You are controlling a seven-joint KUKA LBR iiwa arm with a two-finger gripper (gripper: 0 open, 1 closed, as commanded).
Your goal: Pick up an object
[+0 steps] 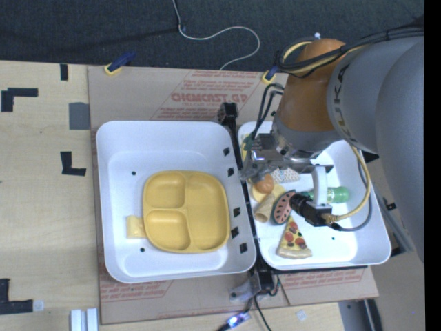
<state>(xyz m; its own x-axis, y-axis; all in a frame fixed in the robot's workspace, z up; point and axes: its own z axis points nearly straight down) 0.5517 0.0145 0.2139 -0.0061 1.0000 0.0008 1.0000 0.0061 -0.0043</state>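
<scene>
The gripper (272,174) is hung just above the orange ball (264,183), beside the watermelon slice (282,207); its state cannot be told.

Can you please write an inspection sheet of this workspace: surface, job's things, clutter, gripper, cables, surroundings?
Surface: bench with cardboard sheet under two white bins, left bin and right bin.
Job's things: in the right bin, pizza slice, watermelon slice, cone, orange ball, green bottle, all close together.
Clutter: yellow divided plate in the left bin, with a yellow tab at its left.
Gripper: gripper low over the right bin's left side, above the orange ball; fingers hidden by the wrist.
Cables: thin white cable on the dark floor; yellow cable looping over the right bin.
Surroundings: dark carpet; black tape marks on the bench.
</scene>
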